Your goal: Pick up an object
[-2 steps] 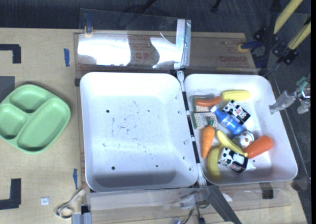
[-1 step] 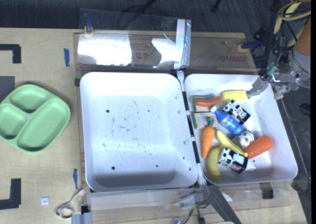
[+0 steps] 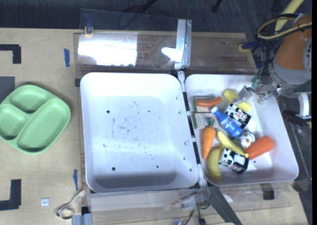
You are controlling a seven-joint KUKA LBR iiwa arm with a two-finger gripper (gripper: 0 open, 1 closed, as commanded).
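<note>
You are looking at the right bin [image 3: 290,167], where the pile of small toys is sitting toward its left wall and middle. The tool [image 3: 253,91] is hanging over the back right corner of that bin, and whether it is spread or pressed together cannot be told from here; nothing is showing between its tips.

The nearest candidates are lying just in front of it: a small yellow piece [image 3: 230,94], a blue bottle [image 3: 227,122] and a black-and-white spotted block [image 3: 239,114]. They are probably light, hard plastic, so you are dealing with slick, rounded surfaces that may squirt out sideways.

The two carrots [image 3: 208,140] [image 3: 261,146] taper, so you would be taking them across the thick middle. The banana [image 3: 213,162] near the front edge is curving and touching a second spotted block [image 3: 233,160]; it is crowded. The blue bottle's straight body looks like the safest hold, pinched across its width.

The left bin [image 3: 99,90] and a green plate [image 3: 10,101] at the desk's left edge are lying well apart from the pile.
</note>
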